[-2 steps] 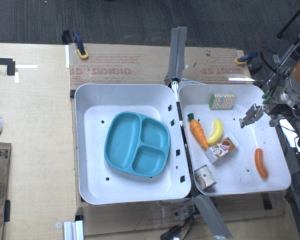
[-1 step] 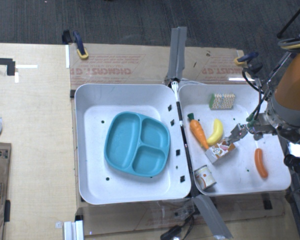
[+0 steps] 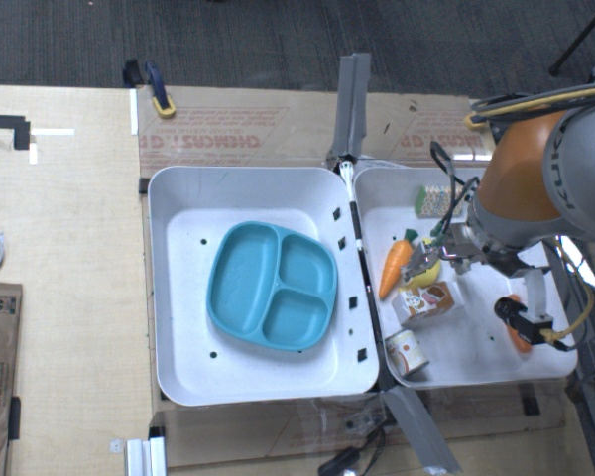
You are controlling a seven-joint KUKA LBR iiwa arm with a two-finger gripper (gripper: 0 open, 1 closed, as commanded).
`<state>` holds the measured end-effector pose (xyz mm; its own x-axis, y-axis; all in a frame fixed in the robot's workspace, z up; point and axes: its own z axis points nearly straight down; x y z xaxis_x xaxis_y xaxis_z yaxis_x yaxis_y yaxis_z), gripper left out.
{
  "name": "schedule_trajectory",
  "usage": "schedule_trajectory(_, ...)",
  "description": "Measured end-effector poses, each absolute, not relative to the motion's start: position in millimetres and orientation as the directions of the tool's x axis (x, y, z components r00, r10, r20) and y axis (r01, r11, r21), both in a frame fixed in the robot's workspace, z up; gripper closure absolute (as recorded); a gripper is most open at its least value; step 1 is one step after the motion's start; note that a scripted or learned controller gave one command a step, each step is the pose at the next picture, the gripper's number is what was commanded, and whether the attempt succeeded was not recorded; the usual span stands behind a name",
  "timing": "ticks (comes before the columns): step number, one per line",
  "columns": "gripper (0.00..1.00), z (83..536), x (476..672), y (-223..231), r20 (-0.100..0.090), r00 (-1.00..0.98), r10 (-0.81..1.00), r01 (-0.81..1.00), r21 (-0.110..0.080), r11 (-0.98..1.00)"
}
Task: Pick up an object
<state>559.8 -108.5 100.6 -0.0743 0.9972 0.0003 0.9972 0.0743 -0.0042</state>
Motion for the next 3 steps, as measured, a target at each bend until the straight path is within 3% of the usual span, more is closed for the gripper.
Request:
schedule_trajectory(1, 1.00, 113, 561.7, -111, -0.002, -0.069, 0.998, 0.998, 0.002, 0.069)
schedule_trajectory(2, 1.00, 210, 546.1, -45, -0.001, -0.054, 0.999, 0.999, -0.002, 0.053)
schedule_trajectory(3, 0.00, 210, 545.8, -45, -0.001, -0.053, 0.999, 0.999, -0.003, 0.053)
